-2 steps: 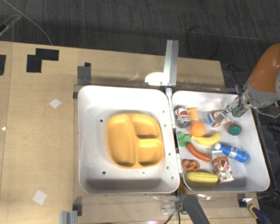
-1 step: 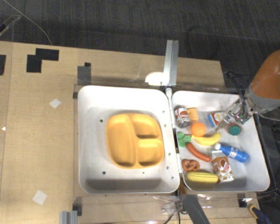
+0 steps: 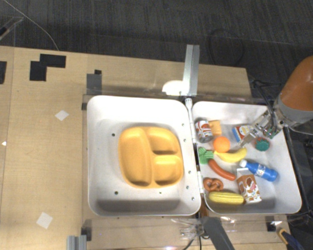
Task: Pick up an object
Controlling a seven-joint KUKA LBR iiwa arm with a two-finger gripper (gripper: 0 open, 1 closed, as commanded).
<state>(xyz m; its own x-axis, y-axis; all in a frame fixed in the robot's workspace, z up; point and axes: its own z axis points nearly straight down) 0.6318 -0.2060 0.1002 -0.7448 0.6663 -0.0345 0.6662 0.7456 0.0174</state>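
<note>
- Gripper (image 3: 260,129) sits over the upper-right part of the right bin (image 3: 292,196), arm reaching in from the right w/ its orange band (image 3: 301,86) above the wrist.
- Can't tell if it's wide or narrow; too small and blurred, nothing clearly held.
- Just beside the tip, to its left: a small white carton w/ red-blue print (image 3: 240,132).
- Just below-right of it: a teal round piece (image 3: 262,145).
- Below-left, near: orange ball (image 3: 222,144) touching a banana (image 3: 231,156).
- Further left: a red-white can (image 3: 203,129) and a small orange block (image 3: 215,127).
- Lower down, apart from the gripper: blue bottle (image 3: 260,170), hot dog (image 3: 221,170), green toy (image 3: 204,154), juice-box carton (image 3: 248,186), pretzel (image 3: 213,184), corn cob (image 3: 226,198).
- Well away to the left, in the left bin (image 3: 102,145): a yellow divided tray (image 3: 149,155).
</note>
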